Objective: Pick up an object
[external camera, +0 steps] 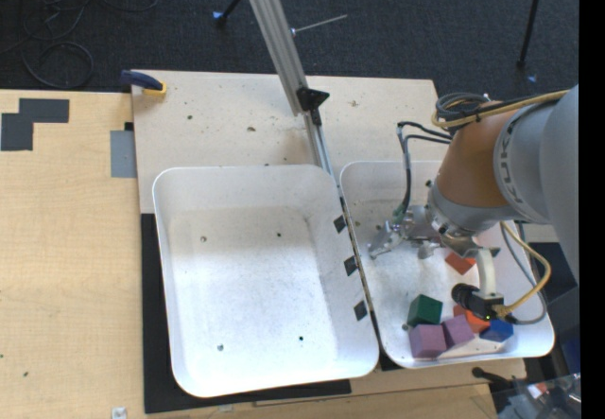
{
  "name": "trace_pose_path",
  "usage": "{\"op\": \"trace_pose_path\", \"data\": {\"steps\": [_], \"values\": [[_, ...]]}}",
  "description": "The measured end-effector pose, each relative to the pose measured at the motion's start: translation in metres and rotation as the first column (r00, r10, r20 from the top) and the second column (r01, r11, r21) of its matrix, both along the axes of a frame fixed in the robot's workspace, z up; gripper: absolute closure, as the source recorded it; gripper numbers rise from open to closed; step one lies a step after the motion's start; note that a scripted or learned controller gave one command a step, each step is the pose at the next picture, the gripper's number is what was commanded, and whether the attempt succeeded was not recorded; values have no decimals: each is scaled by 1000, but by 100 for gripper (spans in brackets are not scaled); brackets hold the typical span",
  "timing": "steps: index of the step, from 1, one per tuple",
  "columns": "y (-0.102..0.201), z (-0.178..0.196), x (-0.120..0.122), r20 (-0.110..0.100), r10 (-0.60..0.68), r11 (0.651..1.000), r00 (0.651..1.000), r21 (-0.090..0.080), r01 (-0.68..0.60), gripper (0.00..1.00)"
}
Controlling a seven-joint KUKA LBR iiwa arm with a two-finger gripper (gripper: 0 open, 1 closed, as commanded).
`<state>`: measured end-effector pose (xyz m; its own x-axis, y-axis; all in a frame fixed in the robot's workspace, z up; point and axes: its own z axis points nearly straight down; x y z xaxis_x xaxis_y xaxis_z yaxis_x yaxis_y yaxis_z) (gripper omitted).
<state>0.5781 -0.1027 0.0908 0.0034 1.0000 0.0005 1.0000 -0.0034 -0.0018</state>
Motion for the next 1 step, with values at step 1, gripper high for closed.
{"op": "trace_pose_path", "data": {"steps": [1], "values": [[-2,11,0,0,-9,1000,1000,2,9,100]]}}
